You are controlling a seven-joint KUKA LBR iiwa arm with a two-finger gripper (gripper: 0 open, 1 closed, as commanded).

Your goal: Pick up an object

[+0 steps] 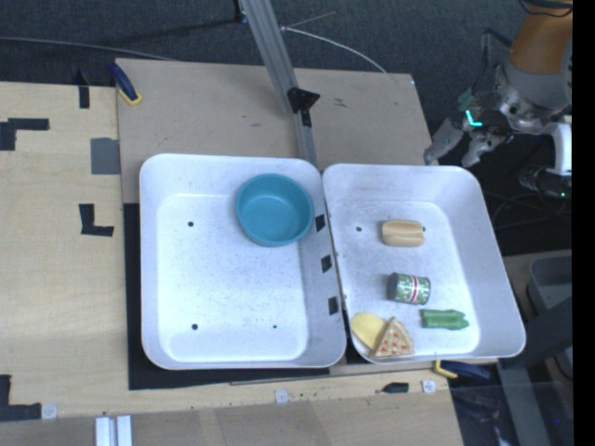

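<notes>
Beyond the right bin's [493, 240] far right corner, the gripper [457, 147] hangs open and empty; a descent there would strike the rim.

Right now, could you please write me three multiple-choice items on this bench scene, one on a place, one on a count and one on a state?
1. Where does the blue bowl sit?
A. In the left bin, near its upper right corner
B. In the right bin
C. On the bench outside the bins

2. How many things lie in the right bin?
A. Two
B. Five
C. Eight

3. How does the gripper stand?
A. Down in the left bin
B. Up off the right bin's upper right corner, fingers apart
C. Shut on the green can

Answers:
1 A: the bowl rests inside the left bin beside the divide.
2 B: a bread roll, a green can, a green pepper, a yellow wedge and a pizza slice.
3 B: the fingers show a gap, with nothing between them.
</notes>
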